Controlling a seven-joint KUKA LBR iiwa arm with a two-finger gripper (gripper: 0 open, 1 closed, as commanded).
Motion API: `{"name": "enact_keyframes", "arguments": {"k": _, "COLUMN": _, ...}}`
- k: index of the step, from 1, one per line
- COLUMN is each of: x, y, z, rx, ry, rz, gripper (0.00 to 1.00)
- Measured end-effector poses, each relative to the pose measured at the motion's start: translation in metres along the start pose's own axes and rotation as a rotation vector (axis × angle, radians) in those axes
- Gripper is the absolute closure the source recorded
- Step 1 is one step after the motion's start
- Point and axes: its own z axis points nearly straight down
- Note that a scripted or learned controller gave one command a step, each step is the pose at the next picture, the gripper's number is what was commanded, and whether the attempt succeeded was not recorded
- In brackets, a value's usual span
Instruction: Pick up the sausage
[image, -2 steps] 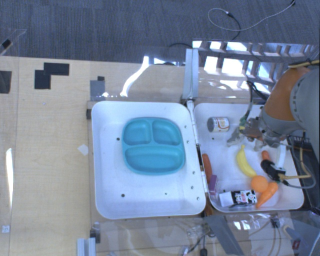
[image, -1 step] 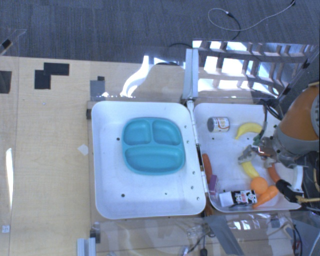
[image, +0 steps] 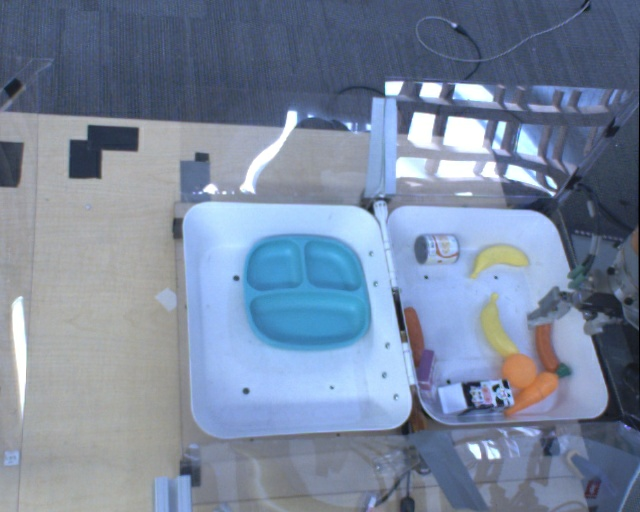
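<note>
— Where is the sausage (image: 413, 328)?

— In the right bin (image: 520, 222), lying lengthwise against its left wall, about halfway down. A small purple item (image: 426, 364) sits just below it, toward the front left corner.

— And the gripper (image: 560, 303)?

— At the right edge of the same bin, well apart from the sausage, with the whole floor of the bin between them. It hangs just above a red, stick-shaped piece with a green tip (image: 546, 348).

— Are the jaws wide or narrow?

— I cannot tell; that part is small and blurred. Nothing can be made out between them.

— What else lies in that bin?

— A small can (image: 437, 248) on its side near the back left, a banana (image: 499, 259) beside it toward the back right, and a second banana (image: 494, 326) in the middle. At the front right, an orange (image: 519, 370) touches a carrot (image: 535, 390), and a milk carton (image: 476, 396) lies along the front wall.

— And the left bin (image: 215, 330)?

— It holds a blue divided plate (image: 305, 292), near its middle.
</note>
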Motion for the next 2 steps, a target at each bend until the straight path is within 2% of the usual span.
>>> {"name": "enact_keyframes", "arguments": {"k": 1, "x": 0.003, "y": 0.010, "z": 0.107, "rx": 0.003, "ry": 0.001, "rz": -0.068, "gripper": 0.00}}
{"name": "enact_keyframes", "arguments": {"k": 2, "x": 0.003, "y": 0.012, "z": 0.096, "rx": -0.003, "ry": 0.000, "rz": -0.069, "gripper": 1.00}}
